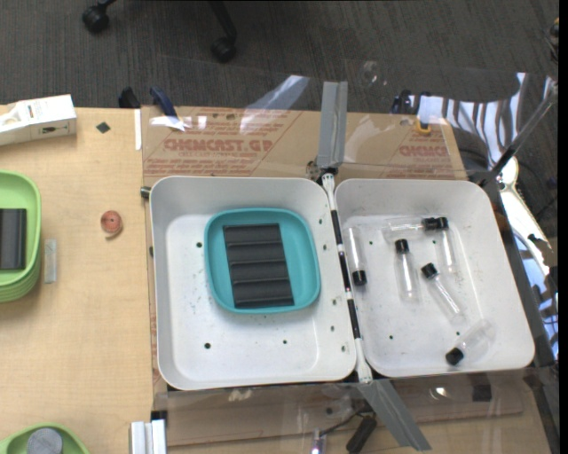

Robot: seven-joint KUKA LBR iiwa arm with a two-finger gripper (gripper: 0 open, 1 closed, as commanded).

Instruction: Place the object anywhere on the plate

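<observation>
Though no tube lies on it, plate: teal rounded-square plastic plate (306,266), left white bin (177,293).
Objects: clear black-capped plastic tubes (404,262), right white bin (497,293).
Gripper: state cannot be told.
Risk: slick round tubes slipping, rolling.

We see green tray (19,235) at left cut by picture edge, dark block in it (11,238) part shown. Grey-lidded green thing (43,441) at bottom left cropped by lower edge. Chair casters (98,14) clipped at top. Clear vials (404,263) in right bin (506,293) faint against white; we cannot tell exact count. Print on cardboard (222,142) part glared out.
</observation>
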